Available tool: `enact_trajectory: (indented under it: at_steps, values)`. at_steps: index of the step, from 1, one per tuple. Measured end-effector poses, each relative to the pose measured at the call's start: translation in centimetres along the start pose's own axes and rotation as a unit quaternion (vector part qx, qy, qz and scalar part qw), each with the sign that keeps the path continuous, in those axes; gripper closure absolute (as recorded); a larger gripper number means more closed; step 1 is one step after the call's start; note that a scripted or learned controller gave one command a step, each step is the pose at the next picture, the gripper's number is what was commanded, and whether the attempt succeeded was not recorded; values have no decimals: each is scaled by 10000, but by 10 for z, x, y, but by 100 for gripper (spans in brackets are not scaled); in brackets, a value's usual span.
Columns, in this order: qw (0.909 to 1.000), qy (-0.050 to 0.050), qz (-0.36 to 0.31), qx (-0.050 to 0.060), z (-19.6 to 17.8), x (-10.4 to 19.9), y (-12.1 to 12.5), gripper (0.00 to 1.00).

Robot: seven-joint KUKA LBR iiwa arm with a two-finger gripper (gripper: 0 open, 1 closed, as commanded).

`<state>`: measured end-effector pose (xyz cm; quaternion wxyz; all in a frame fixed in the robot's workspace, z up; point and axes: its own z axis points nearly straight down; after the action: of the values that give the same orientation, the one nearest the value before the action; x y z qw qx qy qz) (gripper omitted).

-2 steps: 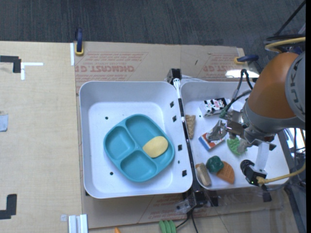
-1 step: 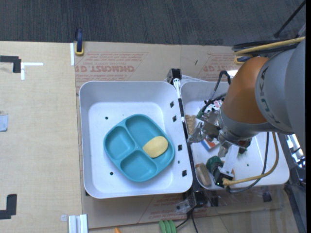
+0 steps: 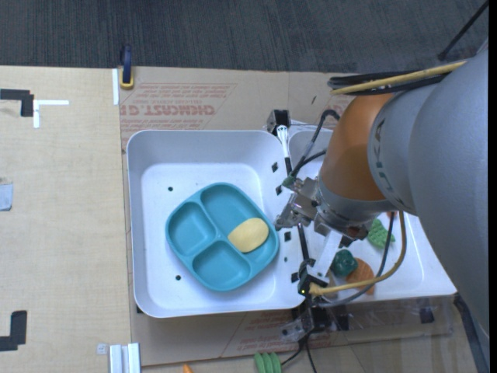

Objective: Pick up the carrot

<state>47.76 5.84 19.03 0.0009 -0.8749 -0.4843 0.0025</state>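
Observation:
The carrot (image 3: pixel 362 270), orange with a dark green top, lies at the near side of the right bin (image 3: pixel 423 274), partly covered by the arm and a yellow cable. My gripper (image 3: pixel 309 210) hangs under the grey wrist with the orange band, over the left part of the right bin, close to the wall between the two bins. It is up and to the left of the carrot. The wrist hides what lies under the gripper.
The left bin (image 3: pixel 140 208) holds a blue divided plate (image 3: pixel 194 235) with a yellow oval piece (image 3: pixel 248 234) in one compartment. A light green leafy item (image 3: pixel 380 234) lies just beyond the carrot. A green object (image 3: pixel 268 361) sits on the bench in front of the bins.

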Motion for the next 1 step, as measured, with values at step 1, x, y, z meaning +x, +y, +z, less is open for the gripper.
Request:
enact_trajectory:
  at_steps: [1]
  values:
    - [9985, 6, 552, -33, -213, -26, 25, 0]
